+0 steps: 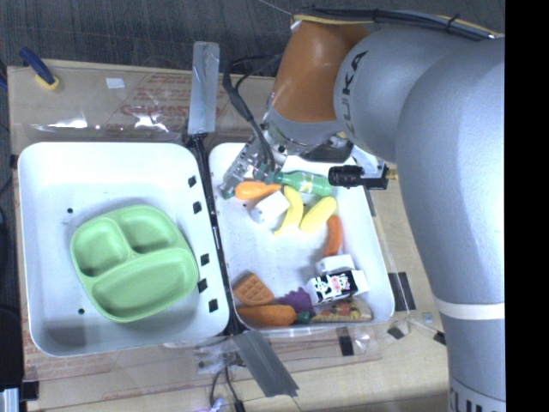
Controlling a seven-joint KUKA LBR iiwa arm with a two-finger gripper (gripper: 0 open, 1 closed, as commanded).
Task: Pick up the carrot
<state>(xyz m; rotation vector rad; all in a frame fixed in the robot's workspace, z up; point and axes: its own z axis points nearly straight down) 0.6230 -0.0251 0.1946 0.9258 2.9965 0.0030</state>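
Note:
The carrot (pixel 257 190), orange with a green top pointing right, lies at the back of the right bin (pixel 377 256), near that bin's left wall. My gripper (pixel 242 175) hangs right at the carrot's left end, low over the bin's back left corner. The wrist with its orange band hides the gripper's upper part. Whether the carrot sits inside the gripper cannot be made out from this angle.
Beside the carrot lie a white block (pixel 269 209), two yellow bananas (pixel 307 213) and a red sausage (pixel 333 235). Toy foods and a cow-print item (pixel 334 287) crowd the bin's front. A green divided plate (pixel 133 260) rests in the left bin (pixel 51 178).

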